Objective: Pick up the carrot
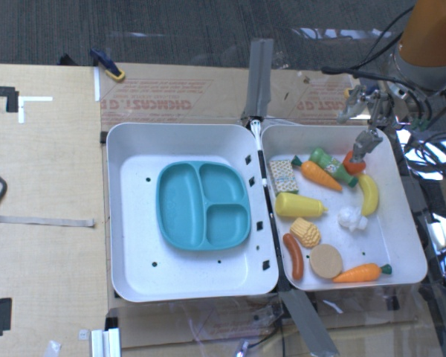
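Right, I'm looking down on both bins, and the right bin (401, 199) is full of toy food. Two carrots here. One carrot (320, 175) lies near the back, orange with a green top (328, 160), tilted and pointing toward the front right, just beside the banana (369, 194). A second carrot (359, 273) rests along the front wall, tip toward the left, its green stub against the right corner, touching the round tan disc (326, 261).

The gripper (364, 146) hangs at the back right of that bin, right above a small red-orange piece (354, 163) next to the first carrot's greens. I can't make out whether the fingers are spread or closed, or whether anything sits between them; they read as one grey blur. The arm itself is cut off at the upper right corner, only the orange band (429, 21) and cables showing.

The left bin (126, 222) holds a teal divided plate (204, 205).
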Controlling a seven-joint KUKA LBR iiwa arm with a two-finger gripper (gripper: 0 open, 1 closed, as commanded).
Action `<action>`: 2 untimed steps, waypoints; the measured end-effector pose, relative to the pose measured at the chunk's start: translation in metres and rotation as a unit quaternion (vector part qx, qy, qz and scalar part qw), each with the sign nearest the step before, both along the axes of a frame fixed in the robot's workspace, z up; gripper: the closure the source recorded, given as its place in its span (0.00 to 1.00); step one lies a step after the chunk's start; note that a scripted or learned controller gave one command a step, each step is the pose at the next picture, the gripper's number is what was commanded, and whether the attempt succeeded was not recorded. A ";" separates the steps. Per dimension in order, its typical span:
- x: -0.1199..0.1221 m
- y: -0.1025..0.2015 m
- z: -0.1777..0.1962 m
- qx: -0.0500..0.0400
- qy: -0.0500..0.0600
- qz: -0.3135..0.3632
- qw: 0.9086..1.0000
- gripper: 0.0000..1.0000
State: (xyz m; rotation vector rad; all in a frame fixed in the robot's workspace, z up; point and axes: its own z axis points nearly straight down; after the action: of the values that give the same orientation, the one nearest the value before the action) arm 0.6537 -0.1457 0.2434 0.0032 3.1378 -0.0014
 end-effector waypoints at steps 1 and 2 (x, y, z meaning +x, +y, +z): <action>-0.015 0.053 -0.148 0.000 -0.002 0.016 1.000 0.00; -0.013 0.049 -0.135 -0.004 -0.007 0.015 1.000 1.00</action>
State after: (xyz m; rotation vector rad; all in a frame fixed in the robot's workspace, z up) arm 0.6411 -0.0968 0.1087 -0.0452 3.1238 -0.0138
